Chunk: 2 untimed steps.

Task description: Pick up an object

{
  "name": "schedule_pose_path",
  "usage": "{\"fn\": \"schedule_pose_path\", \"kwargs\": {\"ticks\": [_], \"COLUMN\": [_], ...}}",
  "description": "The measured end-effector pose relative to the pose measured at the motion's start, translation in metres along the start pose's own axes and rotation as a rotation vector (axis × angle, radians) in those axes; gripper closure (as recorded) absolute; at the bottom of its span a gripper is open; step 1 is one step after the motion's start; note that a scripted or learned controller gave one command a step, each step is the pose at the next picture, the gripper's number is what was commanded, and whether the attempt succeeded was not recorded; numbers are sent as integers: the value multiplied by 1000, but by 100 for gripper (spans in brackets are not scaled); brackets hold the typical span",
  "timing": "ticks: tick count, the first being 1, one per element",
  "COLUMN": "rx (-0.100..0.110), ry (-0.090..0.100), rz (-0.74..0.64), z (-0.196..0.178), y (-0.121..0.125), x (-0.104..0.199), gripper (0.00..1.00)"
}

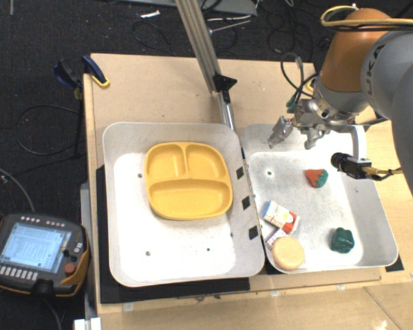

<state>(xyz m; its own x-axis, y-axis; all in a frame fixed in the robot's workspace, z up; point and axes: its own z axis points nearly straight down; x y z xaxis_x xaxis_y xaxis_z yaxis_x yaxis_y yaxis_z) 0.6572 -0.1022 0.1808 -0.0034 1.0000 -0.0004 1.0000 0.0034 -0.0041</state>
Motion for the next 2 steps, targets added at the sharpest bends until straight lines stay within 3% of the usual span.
{"fn": "schedule_pose_path", "kwargs": {"ticks": [2], "rx": [-1], "ry": [0], "rz": [3], "z": [88], "y": [6], "x": [-7], "gripper": [0]}}
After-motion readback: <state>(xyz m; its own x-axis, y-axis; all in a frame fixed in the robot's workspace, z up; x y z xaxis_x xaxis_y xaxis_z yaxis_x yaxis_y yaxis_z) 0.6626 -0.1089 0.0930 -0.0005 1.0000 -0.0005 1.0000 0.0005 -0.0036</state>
